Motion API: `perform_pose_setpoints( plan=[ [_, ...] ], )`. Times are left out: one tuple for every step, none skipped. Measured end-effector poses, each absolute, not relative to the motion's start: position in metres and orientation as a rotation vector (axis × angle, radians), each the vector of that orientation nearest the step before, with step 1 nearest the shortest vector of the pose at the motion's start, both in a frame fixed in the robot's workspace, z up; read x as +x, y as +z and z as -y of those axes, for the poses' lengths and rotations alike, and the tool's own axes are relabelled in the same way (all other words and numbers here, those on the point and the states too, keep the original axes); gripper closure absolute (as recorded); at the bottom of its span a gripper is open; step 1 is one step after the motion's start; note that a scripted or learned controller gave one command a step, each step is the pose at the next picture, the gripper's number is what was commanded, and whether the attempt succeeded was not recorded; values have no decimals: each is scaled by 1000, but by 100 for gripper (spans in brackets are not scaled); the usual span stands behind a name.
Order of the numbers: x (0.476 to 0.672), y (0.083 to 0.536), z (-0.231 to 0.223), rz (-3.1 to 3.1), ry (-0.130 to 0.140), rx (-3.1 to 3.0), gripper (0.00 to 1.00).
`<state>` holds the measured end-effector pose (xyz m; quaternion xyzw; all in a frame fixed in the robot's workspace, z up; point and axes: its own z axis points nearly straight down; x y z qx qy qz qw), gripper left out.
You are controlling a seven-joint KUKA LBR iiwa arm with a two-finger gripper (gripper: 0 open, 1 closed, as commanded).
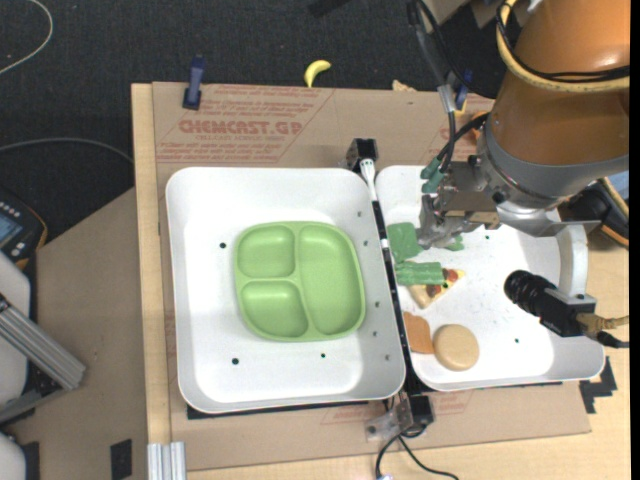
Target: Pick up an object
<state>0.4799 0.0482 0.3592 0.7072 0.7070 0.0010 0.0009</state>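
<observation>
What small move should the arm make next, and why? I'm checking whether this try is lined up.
Probably a short, straight descent. The gripper hovers low in the right bin, just above the green pieces near the divider. Nothing visibly sits in it yet, and those pieces lie closest beneath it. The tan round object and the green divided tray in the left bin lie farther off.

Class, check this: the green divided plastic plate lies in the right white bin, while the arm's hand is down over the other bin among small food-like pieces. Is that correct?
Not quite. The camera view shows the green divided plastic plate in the left white bin, not the right. The rest holds: the hand is down over the right white bin, among small food-like pieces.
</observation>
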Motion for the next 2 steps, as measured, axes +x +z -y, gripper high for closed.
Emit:
perform_pose_setpoints(
  plan=[
    [480,369,-48,-2219,5,2219,100],
    [479,411,-153,-2235,11,2207,100]
  ],
)
